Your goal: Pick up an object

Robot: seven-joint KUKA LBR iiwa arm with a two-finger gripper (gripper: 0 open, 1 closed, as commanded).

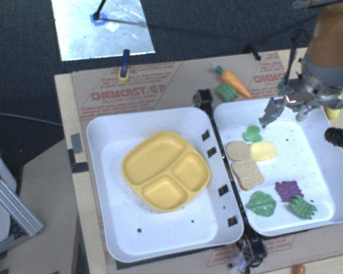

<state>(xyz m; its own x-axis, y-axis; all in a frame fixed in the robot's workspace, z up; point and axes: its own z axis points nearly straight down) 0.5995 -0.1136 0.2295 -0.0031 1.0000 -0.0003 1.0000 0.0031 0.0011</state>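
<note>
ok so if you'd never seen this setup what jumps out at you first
The big yellow divided tray stands out at once, lying alone in the left bin. Next comes the scatter of toy food in the right bin: bread slices, a yellow piece, green leafy pieces and purple grapes. The gripper hangs over that bin's far edge, and a toy carrot lies on the board beyond the bins.

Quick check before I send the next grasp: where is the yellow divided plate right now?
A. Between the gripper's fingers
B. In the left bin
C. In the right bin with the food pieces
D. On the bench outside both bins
B: the yellow divided plate lies flat in the left bin.
</note>
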